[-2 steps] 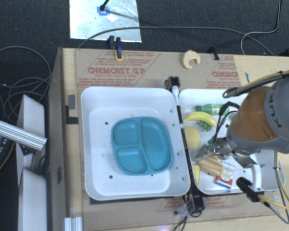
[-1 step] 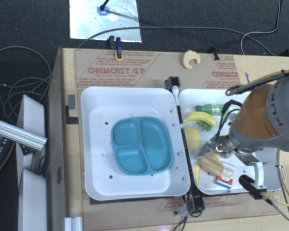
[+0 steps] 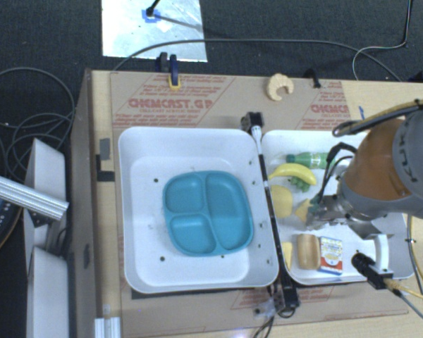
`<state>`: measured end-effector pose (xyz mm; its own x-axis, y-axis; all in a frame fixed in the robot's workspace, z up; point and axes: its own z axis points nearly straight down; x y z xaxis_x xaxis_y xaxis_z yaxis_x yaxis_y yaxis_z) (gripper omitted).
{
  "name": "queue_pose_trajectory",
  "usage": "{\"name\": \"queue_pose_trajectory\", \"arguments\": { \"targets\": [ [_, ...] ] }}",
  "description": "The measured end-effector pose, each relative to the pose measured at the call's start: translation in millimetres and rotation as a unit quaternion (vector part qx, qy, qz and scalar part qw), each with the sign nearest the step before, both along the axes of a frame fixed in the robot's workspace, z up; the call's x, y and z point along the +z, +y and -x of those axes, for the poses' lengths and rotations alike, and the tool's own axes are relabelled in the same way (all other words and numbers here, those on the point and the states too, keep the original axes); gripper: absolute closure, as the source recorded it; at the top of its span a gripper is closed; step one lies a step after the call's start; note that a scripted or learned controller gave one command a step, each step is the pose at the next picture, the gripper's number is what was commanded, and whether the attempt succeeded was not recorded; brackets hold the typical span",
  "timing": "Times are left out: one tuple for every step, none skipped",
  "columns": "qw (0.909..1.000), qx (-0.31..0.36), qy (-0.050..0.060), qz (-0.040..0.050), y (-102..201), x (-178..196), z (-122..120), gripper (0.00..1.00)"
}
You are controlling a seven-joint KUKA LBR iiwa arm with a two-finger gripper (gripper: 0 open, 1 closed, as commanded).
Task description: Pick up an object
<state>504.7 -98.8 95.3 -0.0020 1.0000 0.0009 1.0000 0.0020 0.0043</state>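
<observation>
The right white bin holds several small objects: a yellow banana, a green bottle, a pale yellow fruit, a tan bread-like block and a small red-and-white box. The grey arm with its orange band reaches in from the right and hangs over this bin. My gripper is low in the bin's middle, right of the pale fruit and just above the tan block. The arm's body hides the bin's right half.
The left white bin bears a blue divided plate. A black divider with clamps runs between the bins. A beige object lies on the cardboard behind the bins. Cables trail on the floor at left and top.
</observation>
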Motion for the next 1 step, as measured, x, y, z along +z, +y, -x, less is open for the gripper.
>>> {"name": "queue_pose_trajectory", "arguments": {
  "targets": [
    [1.0, 0.0, 0.0, -0.0001, 0.0, 0.0, 0.1, 0.0]
  ]
}}
